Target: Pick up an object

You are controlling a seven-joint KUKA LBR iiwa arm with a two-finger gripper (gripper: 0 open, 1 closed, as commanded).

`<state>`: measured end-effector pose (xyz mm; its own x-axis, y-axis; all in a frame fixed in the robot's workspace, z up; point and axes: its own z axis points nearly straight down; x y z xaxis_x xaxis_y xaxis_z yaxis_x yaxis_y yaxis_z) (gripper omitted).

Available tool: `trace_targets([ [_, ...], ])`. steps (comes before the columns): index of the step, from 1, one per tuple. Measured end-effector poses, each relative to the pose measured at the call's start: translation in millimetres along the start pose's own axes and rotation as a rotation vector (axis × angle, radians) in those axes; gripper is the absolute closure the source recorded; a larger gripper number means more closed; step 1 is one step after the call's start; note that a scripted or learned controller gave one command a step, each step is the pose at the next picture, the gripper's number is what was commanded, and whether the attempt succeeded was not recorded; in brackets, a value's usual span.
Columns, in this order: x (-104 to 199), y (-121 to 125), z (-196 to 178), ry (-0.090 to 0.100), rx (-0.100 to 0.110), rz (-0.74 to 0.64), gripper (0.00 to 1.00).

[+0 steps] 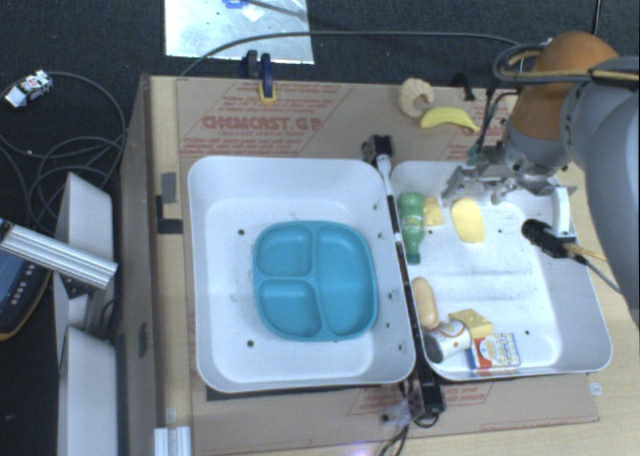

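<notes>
Hovering gripper (487, 181), finger state unclear, just above the lemon (468, 221) (right bin (585, 314)).

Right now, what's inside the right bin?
In the right bin: a green bottle along the left wall, a yellow lemon-like piece, a tan oblong item, and a small heap with a printed pack. The hand covers part of the bin's top edge.

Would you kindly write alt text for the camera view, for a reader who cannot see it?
A grey robot arm reaches from the right, its claw above a yellow lemon-like object in the right white bin, beside a green bottle. The left white bin holds a blue divided plate; a banana lies on the bench behind.
</notes>
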<state>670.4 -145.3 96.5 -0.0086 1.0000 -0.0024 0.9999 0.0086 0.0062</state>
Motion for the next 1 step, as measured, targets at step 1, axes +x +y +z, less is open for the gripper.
trace_targets([
  [1,20.1,-11.5,11.0,0.000,0.002,0.004,0.00],
])
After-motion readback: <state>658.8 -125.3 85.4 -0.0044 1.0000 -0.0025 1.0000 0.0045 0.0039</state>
